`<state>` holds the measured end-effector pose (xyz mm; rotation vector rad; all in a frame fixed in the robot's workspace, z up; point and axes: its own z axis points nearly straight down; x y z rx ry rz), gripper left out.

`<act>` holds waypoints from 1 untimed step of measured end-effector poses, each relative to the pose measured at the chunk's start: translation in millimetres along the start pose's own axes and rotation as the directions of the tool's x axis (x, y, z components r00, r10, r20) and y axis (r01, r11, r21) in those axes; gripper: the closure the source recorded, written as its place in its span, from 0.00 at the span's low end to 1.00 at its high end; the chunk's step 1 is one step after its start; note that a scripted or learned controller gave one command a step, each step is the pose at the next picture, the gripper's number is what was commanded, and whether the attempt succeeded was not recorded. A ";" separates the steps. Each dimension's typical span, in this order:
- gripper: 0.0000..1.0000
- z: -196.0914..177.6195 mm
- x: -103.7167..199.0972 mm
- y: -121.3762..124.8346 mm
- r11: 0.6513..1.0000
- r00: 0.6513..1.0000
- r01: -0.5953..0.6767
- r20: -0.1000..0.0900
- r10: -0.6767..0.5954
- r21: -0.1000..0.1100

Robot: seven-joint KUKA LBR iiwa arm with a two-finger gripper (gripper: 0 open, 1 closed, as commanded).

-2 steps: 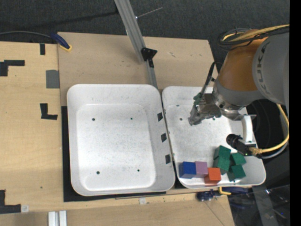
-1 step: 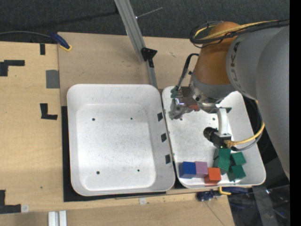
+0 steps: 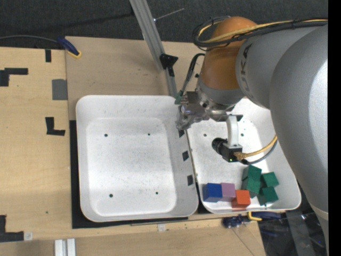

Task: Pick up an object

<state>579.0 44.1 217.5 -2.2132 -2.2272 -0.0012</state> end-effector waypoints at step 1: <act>1.00 -12.6 41.5 24.8 1.000 1.000 0.000 0.000 0.000 -0.002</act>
